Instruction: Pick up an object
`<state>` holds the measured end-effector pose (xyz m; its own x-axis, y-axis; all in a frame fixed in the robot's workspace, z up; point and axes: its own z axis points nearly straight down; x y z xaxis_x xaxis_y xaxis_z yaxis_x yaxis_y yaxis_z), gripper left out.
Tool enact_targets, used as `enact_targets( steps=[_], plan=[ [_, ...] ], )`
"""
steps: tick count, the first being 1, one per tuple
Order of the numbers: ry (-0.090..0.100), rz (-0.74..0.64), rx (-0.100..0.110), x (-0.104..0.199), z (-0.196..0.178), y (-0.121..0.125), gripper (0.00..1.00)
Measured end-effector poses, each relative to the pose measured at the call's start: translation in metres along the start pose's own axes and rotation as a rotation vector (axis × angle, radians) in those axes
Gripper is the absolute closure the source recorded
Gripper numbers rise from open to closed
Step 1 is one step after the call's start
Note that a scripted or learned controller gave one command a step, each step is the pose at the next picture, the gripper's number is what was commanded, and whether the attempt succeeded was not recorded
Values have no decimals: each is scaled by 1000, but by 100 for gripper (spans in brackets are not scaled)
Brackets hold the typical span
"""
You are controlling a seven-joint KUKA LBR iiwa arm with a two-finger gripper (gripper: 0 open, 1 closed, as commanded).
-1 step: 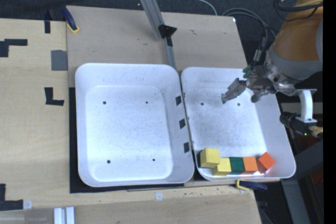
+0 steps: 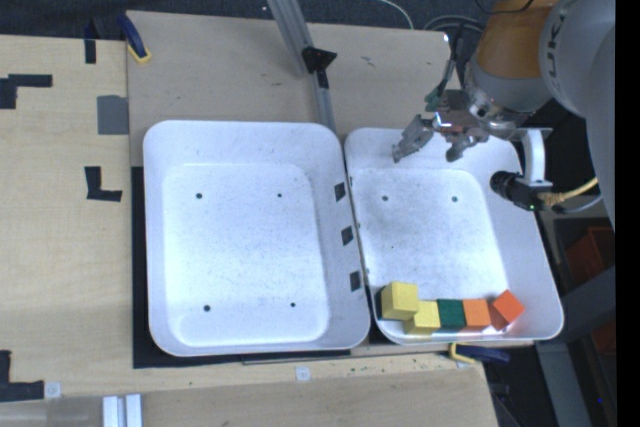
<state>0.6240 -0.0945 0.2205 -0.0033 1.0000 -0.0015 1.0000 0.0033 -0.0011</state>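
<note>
Camera view: gripper (image 2: 432, 144), jaws spread, holding nothing, above right bin (image 2: 520, 225) far edge. Blocks (image 2: 450, 311) clustered at its near edge, well apart. Step: approach. Next: travel nearward, descend over one block.

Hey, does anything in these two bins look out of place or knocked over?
Nothing looks spilled or damaged. The blocks are crowded along the near edge of the right bin, with one yellow block tilted on the others. The gripper hovers open at the bin's far edge, well away from them.
</note>
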Motion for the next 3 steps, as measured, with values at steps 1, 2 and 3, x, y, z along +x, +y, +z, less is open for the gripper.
enact_targets(
  steps=[1, 2, 3],
  plan=[
    [1, 1, -6, 1, -43, 28, 0],
    [1, 6, 10, -47, 112, -39, 0],
    [3, -2, 2, -5, 130, -18, 0]
  ],
)
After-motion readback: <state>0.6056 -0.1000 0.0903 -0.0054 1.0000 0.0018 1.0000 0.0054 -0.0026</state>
